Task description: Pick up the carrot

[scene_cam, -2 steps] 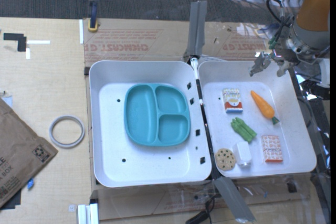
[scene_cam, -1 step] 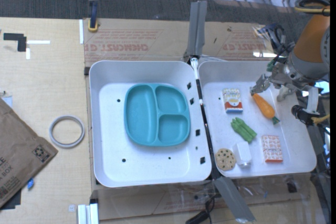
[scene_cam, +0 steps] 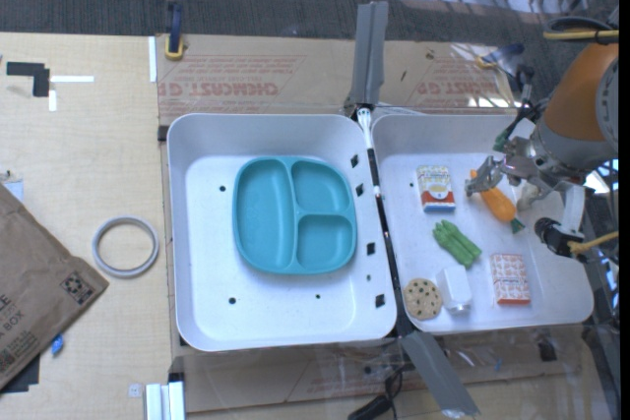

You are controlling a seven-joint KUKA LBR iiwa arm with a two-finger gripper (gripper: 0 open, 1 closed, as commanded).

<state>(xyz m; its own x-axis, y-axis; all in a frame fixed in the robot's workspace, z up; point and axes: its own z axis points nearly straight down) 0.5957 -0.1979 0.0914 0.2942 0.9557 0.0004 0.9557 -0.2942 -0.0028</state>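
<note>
Carrot: in the right bin, near its far right side, lying slanted.
Gripper: directly over the carrot's upper end (how its fingers stand, I cannot tell).
Neighbours: small box to the left, green vegetable below-left.
Left bin: holds a blue divided plate.

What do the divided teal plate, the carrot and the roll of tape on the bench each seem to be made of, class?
Teal plate: probably moulded plastic, smooth with a faint sheen and rounded compartment ridges.
Carrot: likely toy plastic, uniform bright orange with a small green tip; too small to be sure.
Roll of tape: seemingly clear or pale tape wound on a ring, slightly glossy, the wood bench showing through its centre.
</note>
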